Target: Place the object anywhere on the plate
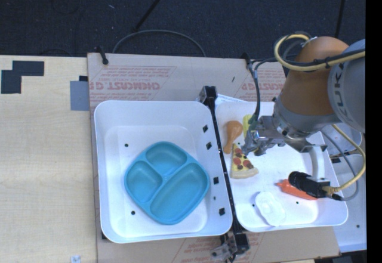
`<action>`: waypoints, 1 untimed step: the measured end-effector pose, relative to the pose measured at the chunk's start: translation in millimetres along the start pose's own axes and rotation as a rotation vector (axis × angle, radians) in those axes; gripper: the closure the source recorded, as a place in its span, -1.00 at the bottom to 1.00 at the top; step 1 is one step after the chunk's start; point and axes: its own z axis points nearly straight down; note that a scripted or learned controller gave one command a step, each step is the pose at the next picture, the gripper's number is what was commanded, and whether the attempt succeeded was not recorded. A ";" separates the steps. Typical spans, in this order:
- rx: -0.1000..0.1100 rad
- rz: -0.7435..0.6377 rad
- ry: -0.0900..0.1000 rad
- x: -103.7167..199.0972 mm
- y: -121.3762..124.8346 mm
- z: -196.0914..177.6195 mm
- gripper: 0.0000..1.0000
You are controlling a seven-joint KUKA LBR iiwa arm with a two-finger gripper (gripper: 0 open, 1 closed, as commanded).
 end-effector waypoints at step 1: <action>0.001 0.000 0.000 54.4 -18.0 -10.6 1.00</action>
